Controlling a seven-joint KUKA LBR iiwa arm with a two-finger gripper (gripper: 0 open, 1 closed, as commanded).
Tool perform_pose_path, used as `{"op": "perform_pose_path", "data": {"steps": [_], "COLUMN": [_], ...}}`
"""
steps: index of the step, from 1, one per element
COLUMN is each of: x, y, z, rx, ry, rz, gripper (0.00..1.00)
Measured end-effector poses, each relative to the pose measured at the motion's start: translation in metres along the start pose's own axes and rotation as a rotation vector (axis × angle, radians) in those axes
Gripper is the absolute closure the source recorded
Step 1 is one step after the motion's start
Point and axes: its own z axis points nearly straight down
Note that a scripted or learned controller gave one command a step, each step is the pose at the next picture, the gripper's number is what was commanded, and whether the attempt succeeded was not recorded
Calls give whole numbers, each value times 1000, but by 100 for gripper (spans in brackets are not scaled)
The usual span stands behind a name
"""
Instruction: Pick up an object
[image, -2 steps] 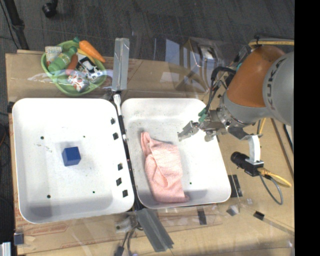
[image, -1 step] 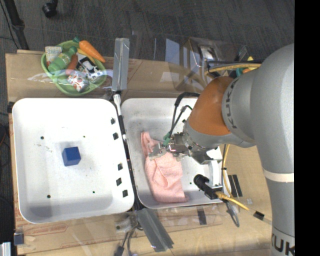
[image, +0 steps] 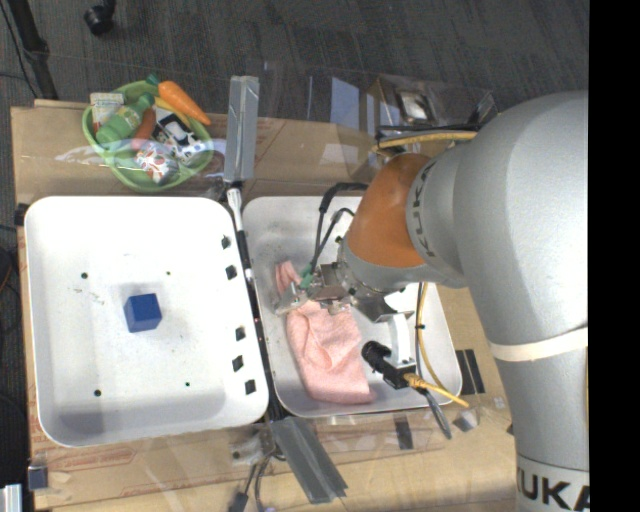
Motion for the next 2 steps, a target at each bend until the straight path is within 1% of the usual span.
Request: {"op": "perform_pose_path", "data": {"steps": [1, 2], "x": [-1, 43], "y": [0, 67], "z": [-8, -112], "rx": [4, 2], "ry": [-2, -1], "rz": [-4, -112], "gripper": [100, 100]}}
